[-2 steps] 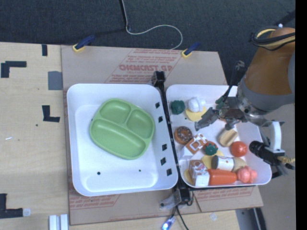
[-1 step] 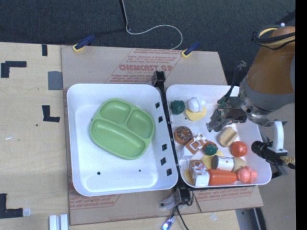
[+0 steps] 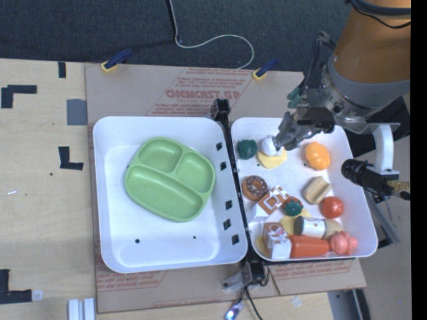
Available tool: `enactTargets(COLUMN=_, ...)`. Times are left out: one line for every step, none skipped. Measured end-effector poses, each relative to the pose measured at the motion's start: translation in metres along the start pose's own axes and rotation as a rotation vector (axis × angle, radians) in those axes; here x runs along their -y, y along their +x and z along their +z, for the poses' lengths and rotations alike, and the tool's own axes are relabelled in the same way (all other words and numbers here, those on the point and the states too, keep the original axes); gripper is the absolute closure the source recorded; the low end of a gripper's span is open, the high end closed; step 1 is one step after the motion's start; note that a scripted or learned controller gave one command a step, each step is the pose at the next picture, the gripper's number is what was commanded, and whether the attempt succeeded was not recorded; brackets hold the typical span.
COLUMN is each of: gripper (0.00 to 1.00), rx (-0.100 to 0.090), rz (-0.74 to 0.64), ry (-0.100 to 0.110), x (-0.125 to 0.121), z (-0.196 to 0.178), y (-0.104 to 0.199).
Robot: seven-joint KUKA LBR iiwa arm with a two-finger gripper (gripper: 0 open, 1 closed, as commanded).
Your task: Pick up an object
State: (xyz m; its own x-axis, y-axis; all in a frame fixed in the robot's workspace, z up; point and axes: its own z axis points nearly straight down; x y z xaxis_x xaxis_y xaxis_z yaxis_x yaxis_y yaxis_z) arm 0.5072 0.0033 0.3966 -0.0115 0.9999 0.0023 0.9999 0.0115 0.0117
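Observation:
The right bin (image 3: 357, 179) holds several toy foods. Among them are a yellow and white piece (image 3: 271, 156), a dark green piece (image 3: 247, 149), an orange fruit (image 3: 317, 155), a brown doughnut (image 3: 254, 187), a bread roll (image 3: 315, 189) and a red tomato (image 3: 331, 207). My gripper (image 3: 283, 141) is low over the bin's back left part, its tip right at the upper edge of the yellow and white piece. The arm's body hides the bin's back right corner.
The left bin (image 3: 113, 232) holds a green divided plate (image 3: 171, 179). More toys crowd the right bin's front: a red and white box (image 3: 273, 199), a small carton (image 3: 275, 240), an orange carrot (image 3: 308, 247) and a pink piece (image 3: 344, 244). A black divider (image 3: 230, 179) separates the bins.

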Motion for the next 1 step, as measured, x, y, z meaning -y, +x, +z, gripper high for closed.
enactTargets(gripper=1.00, rx=-0.001, rz=-0.001, ry=0.004, x=0.0223, z=-0.0776, y=0.1003)
